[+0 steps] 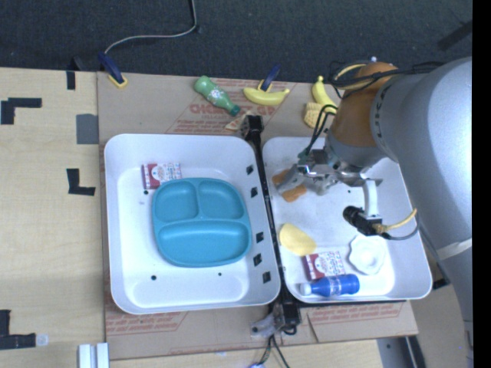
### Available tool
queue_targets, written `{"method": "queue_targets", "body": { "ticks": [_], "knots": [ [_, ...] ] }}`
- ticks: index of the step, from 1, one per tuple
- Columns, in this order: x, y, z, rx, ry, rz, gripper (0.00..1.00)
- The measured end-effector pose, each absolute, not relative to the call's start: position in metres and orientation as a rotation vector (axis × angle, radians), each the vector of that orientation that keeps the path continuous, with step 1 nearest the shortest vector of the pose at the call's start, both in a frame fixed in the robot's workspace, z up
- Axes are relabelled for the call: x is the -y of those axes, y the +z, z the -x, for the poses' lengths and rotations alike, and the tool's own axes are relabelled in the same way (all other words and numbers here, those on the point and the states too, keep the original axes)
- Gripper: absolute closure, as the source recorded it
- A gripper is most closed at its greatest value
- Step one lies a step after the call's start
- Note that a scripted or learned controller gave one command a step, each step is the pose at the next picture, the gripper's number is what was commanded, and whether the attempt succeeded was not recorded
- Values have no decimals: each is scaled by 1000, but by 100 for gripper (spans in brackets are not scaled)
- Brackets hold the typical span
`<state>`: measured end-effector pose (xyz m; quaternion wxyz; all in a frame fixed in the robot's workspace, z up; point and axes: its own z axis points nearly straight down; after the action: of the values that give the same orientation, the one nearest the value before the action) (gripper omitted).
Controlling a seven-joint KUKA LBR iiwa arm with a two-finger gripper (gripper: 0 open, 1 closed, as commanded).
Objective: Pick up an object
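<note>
We are logging the arm (430, 129) first: it is reaching in from the right and covering the upper right of the right bin (399, 286). Beside it, the left bin (123, 228) is holding a blue divided tray (202, 221) and a small red-and-white carton (161, 175) at the tray's upper left.

We are seeing the gripper (311, 171) sitting low in the right bin's upper left area, near the divider between the bins. A brownish-orange object (291, 186) is lying just at its left edge, touching or nearly so. The view is too blurred there to settle how the gripper is set, or whether the object is caught, so we are leaving that as cannot tell.

Smaller items in the right bin: a yellow lemon-like piece (297, 240) near the divider, a second red-and-white carton (325, 264), a blue bottle (331, 286) along the near wall, and a white cup-like piece (367, 257).

On the cardboard beyond the bins, a green bottle (215, 95) and a banana (265, 94) are lying.

We are judging the step as the descent or grasp at the brownish-orange object. The next move is calling for a firm closure centred on it, then a straight lift clear of the divider.
</note>
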<state>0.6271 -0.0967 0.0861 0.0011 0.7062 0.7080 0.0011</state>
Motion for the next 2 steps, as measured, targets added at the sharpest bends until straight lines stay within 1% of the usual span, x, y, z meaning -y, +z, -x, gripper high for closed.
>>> {"method": "queue_targets", "body": {
  "ticks": [1,2],
  "knots": [
    [94,85,-647,-2222,2,-2219,0],
    [94,97,-648,-2221,4,-2217,100]
  ]
}}
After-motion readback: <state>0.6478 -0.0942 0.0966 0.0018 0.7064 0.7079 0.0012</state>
